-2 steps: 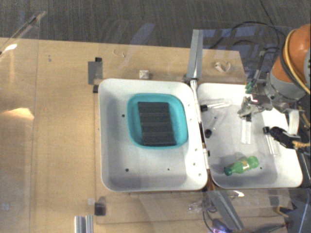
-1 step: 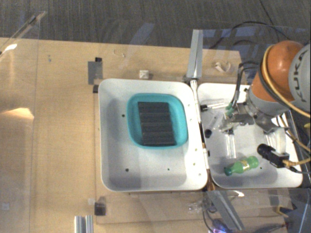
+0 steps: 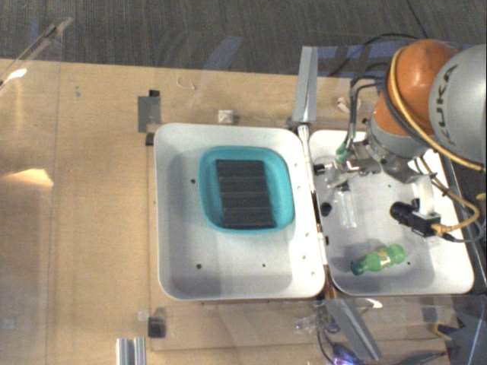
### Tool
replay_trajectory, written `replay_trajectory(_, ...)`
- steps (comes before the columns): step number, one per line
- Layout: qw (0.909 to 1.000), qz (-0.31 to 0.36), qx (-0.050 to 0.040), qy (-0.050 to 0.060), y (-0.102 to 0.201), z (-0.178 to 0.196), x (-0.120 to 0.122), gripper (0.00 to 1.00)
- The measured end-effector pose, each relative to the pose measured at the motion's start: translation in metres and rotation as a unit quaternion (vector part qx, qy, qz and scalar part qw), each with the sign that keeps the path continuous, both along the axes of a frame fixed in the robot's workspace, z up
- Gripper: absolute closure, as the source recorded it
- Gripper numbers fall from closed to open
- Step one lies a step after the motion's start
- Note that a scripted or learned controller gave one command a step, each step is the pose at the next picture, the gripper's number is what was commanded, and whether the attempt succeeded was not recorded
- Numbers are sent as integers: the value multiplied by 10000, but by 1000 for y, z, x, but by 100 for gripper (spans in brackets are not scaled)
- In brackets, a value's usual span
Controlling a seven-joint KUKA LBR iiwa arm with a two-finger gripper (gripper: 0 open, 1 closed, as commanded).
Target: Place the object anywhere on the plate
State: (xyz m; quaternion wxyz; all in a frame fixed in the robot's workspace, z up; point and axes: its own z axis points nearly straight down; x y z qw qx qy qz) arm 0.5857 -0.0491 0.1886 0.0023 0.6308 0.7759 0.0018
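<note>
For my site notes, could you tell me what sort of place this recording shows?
Most likely a robotics lab test bench rather than a home or shop: a KUKA arm with loose cabling reaches over two white bins, which sit on a wooden bench above grey office-style carpet.

Hidden and cut-off parts

The arm [image 3: 437, 90] runs off the right edge and covers the right bin's [image 3: 396, 280] upper corner; the gripper's [image 3: 342, 192] translucent fingers blur against white.
</note>
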Motion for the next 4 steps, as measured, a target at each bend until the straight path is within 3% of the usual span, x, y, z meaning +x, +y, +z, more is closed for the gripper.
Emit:
replay_trajectory(3,10000,55,2,-79,3,33,6,100)
replay_trajectory(4,9945,1046,-2,0,40,-3,-8,100)
